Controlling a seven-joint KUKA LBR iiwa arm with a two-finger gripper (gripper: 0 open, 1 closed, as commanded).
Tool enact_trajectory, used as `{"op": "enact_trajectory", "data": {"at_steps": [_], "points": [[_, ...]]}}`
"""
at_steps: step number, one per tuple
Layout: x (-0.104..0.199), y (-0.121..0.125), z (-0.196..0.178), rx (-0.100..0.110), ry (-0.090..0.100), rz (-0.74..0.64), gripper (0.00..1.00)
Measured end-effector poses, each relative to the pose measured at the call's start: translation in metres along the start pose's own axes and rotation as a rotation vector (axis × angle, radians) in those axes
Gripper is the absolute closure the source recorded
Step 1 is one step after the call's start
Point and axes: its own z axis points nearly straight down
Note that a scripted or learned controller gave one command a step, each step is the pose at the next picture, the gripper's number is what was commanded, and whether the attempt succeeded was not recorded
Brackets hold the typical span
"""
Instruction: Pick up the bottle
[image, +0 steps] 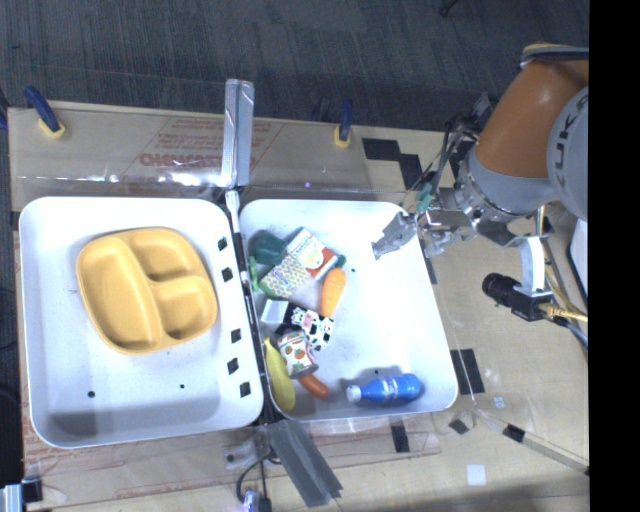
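Gripper (392, 238) sits over the far-right corner of the right bin (420, 300), just inside its right rim, well above the bin floor by the look of it; can't tell whether the jaws are apart or together, nothing visibly between them. Bottle (386, 389) is blue with a white cap, lying on its side near the near-right corner of the right bin, cap pointing left, close to the near rim and apart from the gripper. Open room: the right half of that bin is bare white floor between gripper and bottle, and the bottle has free space on its far and right sides. Clutter is packed along the bin's left wall: a dark green item (266, 247) at the far end, a patterned carton (296, 264) tilted just beside it, a carrot (333, 291) standing off to the right of the carton, black-and-white dice (312, 326) below those, a small printed box (295, 351), a banana (279, 377) along the left wall near the near rim, and a small red-orange piece (314, 385) just left of the bottle cap, small gap between them. Left bin (50, 300) holds a yellow divided tray (147, 288) in its far half, tilted; the near half of that bin is bare. The two bins touch along a central divider (238, 300).
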Motion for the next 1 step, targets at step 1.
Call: {"op": "enact_trajectory", "data": {"at_steps": [1], "points": [[-0.0293, -0.0767, 0.0607, -0.002, 0.001, -0.196, 0.0]]}}
